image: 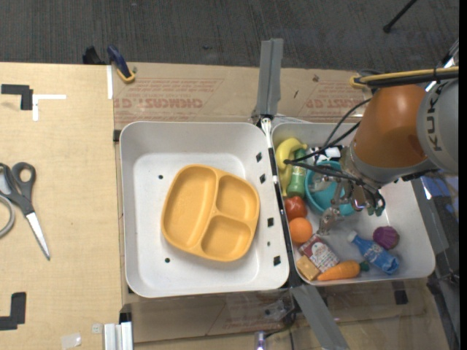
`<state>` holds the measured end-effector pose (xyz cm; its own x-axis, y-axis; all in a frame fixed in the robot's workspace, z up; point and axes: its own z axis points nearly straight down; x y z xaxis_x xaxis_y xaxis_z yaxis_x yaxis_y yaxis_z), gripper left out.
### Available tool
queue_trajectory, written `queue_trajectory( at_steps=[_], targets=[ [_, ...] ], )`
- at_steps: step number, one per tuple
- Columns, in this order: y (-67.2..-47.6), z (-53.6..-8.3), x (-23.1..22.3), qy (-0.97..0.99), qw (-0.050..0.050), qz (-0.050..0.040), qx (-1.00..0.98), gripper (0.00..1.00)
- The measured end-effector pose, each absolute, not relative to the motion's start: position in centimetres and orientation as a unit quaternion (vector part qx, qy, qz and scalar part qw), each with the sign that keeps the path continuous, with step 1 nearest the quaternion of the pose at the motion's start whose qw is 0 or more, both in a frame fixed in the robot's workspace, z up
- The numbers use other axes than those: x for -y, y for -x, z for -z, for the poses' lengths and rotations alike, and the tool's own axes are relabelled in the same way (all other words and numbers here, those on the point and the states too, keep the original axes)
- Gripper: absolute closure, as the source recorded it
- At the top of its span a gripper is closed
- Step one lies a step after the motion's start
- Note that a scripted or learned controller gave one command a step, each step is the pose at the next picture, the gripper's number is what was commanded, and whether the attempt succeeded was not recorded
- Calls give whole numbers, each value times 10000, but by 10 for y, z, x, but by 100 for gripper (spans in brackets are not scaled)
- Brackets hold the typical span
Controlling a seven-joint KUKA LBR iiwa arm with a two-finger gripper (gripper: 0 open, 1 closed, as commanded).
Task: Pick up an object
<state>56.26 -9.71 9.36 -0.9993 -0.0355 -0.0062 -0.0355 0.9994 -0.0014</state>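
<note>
Orange three-compartment plastic plate [210, 213] lies alone in the left white bin [139, 268]. My hand [337, 211] hangs over the right white bin [416, 261], above a teal bowl [319, 192]; whether it is apart or together, I cannot tell. A purple round toy [386, 236] sits near the bin's right wall.

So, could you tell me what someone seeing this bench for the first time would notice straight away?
Most likely the yellow-orange divided plate, lying alone in the left bin. Next, the arm's orange band, hanging over the right bin, where small toy foods crowd together: a banana, a tomato, an orange, a carrot and a purple piece. Scissors lie on the bench at far left.
</note>
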Motion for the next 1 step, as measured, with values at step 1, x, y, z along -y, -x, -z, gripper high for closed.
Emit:
queue_trajectory(
  at_steps=[1],
  targets=[
    [-607, -92, 115, -16, -126, -30, -9999, 0]
  ],
)
